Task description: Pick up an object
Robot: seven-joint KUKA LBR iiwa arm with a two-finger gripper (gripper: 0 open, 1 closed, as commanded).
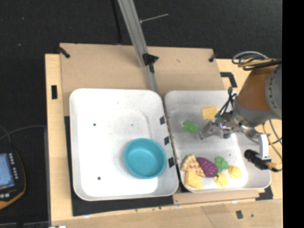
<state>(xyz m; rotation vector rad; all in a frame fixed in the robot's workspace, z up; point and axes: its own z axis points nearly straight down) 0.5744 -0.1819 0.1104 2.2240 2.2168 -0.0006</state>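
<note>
Camera view: arm [254, 96] reaches left, gripper [207, 131] low (right bin [178, 127]).

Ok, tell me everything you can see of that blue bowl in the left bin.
The blue bowl is a round, light blue dish that looks like smooth plastic, with a plain rim and a slightly darker inside. It sits upright, open side up, with nothing visible in it. It rests on the floor of the left bin, toward the near right corner, close to the wall shared with the right bin. No other object touches it.
</note>
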